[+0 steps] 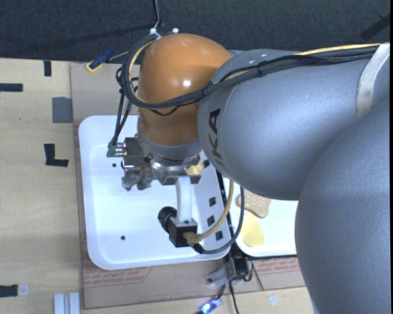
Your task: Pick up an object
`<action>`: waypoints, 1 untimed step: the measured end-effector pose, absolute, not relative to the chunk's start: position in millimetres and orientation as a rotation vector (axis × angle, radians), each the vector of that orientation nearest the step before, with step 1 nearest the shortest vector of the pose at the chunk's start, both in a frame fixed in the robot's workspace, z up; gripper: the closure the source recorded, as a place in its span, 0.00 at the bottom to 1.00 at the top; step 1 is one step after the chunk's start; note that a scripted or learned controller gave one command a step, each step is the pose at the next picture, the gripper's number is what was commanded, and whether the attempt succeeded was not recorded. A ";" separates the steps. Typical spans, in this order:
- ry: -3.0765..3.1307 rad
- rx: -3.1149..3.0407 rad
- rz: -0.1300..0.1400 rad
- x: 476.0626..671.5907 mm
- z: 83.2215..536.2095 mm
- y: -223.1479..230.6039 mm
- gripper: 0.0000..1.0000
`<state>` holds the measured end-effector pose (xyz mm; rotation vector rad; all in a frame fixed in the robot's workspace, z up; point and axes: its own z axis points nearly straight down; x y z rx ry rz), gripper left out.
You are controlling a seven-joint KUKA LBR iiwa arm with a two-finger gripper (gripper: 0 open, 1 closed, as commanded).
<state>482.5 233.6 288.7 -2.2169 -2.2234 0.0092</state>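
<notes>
My arm reaches over the left white bin [98, 195], and its orange wrist band covers the bin's middle. The gripper [136, 179] shows as a grey metal cluster just under the wrist, low over the bin floor. No object can be seen in its grasp. In the right bin [281, 248], a tan flat piece with small holes [257, 205] peeks out beside the arm. A pale yellow object [251, 231] lies just below it. A small yellow bit [195, 169] shows at the wrist's edge; I cannot tell what it is.
The big grey arm link hides most of the right bin. The left bin's floor shows bare white at its left and front, with two tiny dark specks [122, 237]. Black marks lie on the bench to the left [52, 156].
</notes>
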 end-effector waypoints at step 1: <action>-2.227 -2.222 -0.018 484.5 418.4 214.4 1.00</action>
